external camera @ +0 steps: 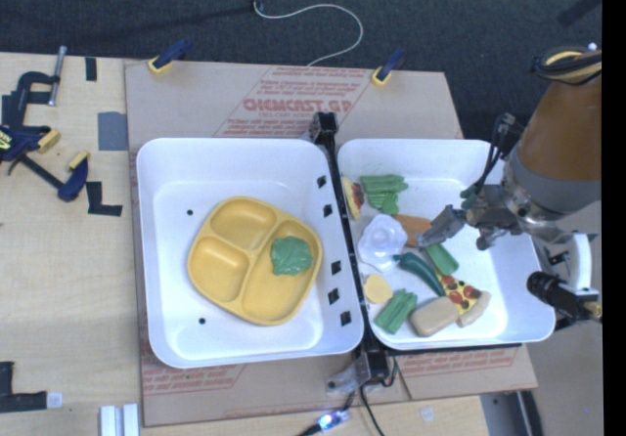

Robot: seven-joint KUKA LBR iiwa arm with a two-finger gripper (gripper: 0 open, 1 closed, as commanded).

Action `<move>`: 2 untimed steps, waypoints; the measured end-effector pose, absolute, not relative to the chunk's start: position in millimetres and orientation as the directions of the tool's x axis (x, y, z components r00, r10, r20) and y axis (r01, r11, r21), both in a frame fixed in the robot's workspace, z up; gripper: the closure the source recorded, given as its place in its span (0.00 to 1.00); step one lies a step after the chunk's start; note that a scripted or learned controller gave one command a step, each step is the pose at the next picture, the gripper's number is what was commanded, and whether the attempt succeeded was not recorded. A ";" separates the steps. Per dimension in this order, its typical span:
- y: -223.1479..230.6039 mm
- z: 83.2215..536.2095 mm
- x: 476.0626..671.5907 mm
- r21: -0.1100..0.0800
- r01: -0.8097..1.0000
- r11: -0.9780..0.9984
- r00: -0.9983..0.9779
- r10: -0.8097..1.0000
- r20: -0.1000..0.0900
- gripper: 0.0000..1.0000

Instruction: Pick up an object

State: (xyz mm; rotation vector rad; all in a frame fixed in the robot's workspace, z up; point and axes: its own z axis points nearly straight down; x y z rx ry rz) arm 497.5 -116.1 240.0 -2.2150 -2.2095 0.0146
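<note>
Green was the colour I steered by: a dark green toy vegetable, something like a cucumber or pepper (423,271), lay in the right bin (509,327) just below and to the left of my end effector (452,222). Its long axis ran on a slant, from upper left down to lower right, roughly crosswise to the line the arm took reaching in from the right. That was the relation I judged the pick would turn on, since the approach would have to drop a little and shift left to straddle the vegetable across its narrow width.

Around it the bin was crowded. A pale translucent cup-like piece (380,239) sat touching or nearly touching the vegetable's upper end, a pizza slice (468,299) lay just beside its lower end, and a tan bread-like piece (433,318) and a ribbed green piece (395,310) rested below. A second ribbed green piece (382,192) was further up the bin, well apart.

The end effector hung over the middle of the right bin, beside an orange strip (416,224). From this slant I could not tell whether it was released or clenched, and I saw nothing held in it.

The left bin (161,258) carried a yellow divided plate (230,263) with a green leafy piece (291,255) on it, far from the arm.
</note>
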 end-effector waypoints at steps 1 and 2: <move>-115.7 246.7 500.0 -0.002 1.000 0.001 -0.001 1.000 0.001 0.00; -120.5 198.0 506.8 -0.005 1.000 0.001 -0.001 1.000 0.000 0.00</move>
